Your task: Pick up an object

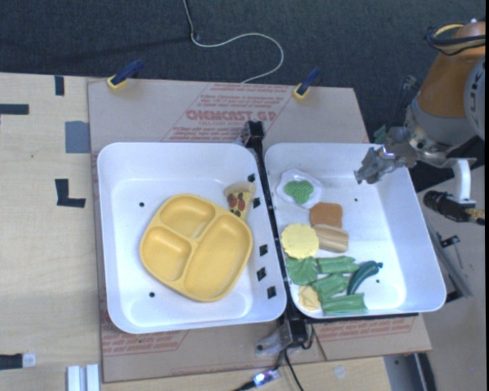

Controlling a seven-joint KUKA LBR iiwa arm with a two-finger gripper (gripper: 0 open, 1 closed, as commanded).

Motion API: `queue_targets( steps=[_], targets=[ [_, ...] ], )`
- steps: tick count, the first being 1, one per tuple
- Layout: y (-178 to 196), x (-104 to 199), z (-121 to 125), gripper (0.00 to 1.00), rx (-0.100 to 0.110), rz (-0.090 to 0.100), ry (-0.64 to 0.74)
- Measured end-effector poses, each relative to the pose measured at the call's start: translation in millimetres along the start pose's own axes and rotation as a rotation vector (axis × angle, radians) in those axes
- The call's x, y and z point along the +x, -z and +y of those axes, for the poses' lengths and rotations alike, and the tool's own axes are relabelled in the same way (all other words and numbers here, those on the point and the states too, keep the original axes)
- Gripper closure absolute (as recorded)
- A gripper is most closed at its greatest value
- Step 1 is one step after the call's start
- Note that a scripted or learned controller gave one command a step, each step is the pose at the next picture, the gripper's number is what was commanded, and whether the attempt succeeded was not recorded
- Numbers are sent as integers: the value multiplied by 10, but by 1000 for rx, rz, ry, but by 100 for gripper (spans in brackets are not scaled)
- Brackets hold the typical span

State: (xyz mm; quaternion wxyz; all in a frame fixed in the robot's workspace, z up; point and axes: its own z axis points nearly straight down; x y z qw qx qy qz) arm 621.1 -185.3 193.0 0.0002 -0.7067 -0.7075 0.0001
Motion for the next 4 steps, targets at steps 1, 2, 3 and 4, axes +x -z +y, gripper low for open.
queue_targets(
  steps=[1, 2, 3, 4],
  targets=[
    [329, 5, 5, 100, -2, 0, 0],
    [266, 441, -83, 100, 2, 0, 1],
    [172, 949, -250, 100, 2, 0, 2],
    [333, 1463, -450, 100, 3, 1, 2]
  ],
)
